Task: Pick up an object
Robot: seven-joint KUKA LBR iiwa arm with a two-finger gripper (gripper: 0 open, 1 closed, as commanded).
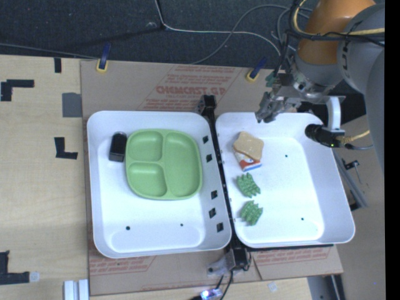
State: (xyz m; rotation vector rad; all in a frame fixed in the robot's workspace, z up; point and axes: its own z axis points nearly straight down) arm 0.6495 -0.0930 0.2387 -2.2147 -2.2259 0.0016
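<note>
The gripper [267, 114] hangs over the far edge of the right bin [312, 186], near its far-left corner — whether it is open or closed cannot be told, and nothing shows in its grasp. Along that bin's left side lie a tan sandwich-like toy [249, 147] and two green spiky toys [248, 184] [251, 212]. The left bin [103, 199] carries a green divided plate [164, 164] at its middle — a small black block [117, 147] touches the plate's left rim.

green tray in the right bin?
No. The green divided tray lies in the left bin, beside a small black object; the right bin holds the tan item and two green pieces.
</note>
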